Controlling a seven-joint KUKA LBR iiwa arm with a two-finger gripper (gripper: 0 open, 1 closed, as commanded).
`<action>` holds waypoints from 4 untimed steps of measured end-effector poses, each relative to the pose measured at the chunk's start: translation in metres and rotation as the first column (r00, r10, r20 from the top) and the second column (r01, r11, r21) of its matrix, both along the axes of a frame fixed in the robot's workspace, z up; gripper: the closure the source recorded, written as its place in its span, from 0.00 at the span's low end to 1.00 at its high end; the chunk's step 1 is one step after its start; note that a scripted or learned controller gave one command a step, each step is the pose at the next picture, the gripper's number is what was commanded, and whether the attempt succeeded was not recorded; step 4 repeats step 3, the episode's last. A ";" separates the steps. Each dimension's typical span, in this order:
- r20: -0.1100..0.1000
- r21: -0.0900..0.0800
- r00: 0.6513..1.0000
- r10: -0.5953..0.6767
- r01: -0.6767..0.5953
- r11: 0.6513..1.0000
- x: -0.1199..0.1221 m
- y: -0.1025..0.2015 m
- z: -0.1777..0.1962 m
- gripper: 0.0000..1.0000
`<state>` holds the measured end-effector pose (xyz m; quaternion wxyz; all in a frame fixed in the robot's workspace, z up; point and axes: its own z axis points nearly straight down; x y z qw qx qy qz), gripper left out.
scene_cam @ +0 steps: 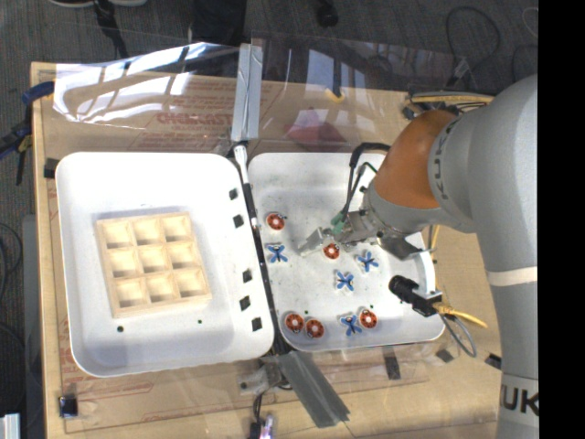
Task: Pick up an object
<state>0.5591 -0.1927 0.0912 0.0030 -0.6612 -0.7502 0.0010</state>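
My two-finger gripper (322,242) hangs low inside the right-hand shallow white bin (302,176); whether it is clenched or released I cannot tell. Touching its tip, or nearly so, lies a small round red-and-white ring (331,251). Blue jack-shaped plastic pieces (345,281) and more red rings lie scattered across that bin's floor. Left of that bin, its twin holds a pale wooden nine-cell grid tray (153,261).

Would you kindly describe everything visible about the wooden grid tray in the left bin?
The wooden grid tray is pale, unfinished-looking wood, square, divided into nine compartments in three rows of three. All nine look empty. It lies flat on the floor of the left bin, turned slightly off the bin's edges and apart from its walls. Nothing else touches it.
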 end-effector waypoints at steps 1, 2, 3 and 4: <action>0.001 0.000 1.000 0.000 0.000 1.000 0.000 0.000 0.000 0.00; -0.002 0.001 1.000 0.005 -0.005 1.000 0.001 0.001 0.010 1.00; 0.005 -0.002 1.000 0.023 -0.023 1.000 0.050 0.024 0.096 1.00; 0.005 -0.002 1.000 0.023 -0.023 1.000 0.050 0.024 0.096 1.00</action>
